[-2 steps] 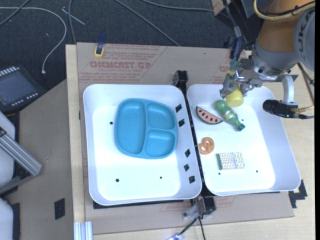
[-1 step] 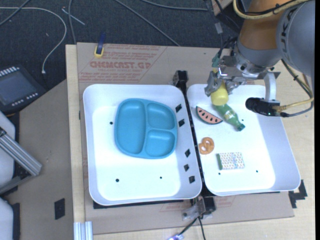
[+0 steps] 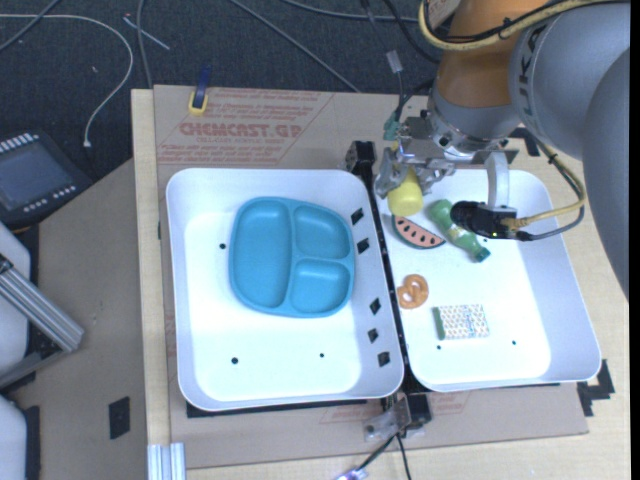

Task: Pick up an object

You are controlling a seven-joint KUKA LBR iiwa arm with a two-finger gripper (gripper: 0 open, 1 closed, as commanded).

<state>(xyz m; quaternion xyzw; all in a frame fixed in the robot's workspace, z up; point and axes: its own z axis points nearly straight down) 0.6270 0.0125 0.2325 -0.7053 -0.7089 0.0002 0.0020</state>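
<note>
My gripper (image 3: 408, 180) hangs over the far left corner of the right bin (image 3: 530, 308), directly above a yellow lemon-like fruit (image 3: 405, 198). The fruit lies just under the fingertips, and I cannot make out whether it is gripped. Next to it lie a watermelon slice (image 3: 418, 233), a green bottle-shaped toy (image 3: 458, 230), a small brown pretzel (image 3: 412, 291) and a green-dotted white sponge (image 3: 461, 321).
The left bin (image 3: 200, 298) holds a blue divided plate (image 3: 292, 256). A black clip-lined divider (image 3: 378, 268) separates the bins. The arm's grey body and orange band (image 3: 490, 38) loom over the right bin's far side. Cables trail behind the bench.
</note>
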